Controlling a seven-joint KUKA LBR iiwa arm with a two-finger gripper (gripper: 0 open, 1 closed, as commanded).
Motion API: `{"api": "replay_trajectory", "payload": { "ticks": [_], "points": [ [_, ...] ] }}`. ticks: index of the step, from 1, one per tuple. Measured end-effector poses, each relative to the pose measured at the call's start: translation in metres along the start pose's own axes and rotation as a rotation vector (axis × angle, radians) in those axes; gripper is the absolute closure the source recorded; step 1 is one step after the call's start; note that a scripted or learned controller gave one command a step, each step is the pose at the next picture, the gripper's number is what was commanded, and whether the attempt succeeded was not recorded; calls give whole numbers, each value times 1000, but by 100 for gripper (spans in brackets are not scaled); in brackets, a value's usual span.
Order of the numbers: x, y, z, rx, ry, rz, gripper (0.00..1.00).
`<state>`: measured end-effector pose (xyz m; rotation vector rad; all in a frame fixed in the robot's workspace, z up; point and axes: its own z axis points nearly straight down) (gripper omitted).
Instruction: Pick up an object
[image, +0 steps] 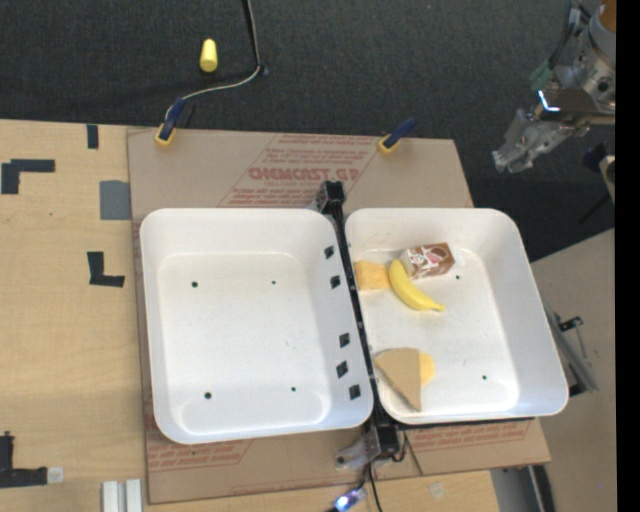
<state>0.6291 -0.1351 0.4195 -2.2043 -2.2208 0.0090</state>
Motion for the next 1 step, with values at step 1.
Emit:
{"api": "replay_trajectory", "payload": {
  "ticks": [1],
  "points": [
    [-31, -2, -111, -25, -9, 8, 100]
  ]
}}
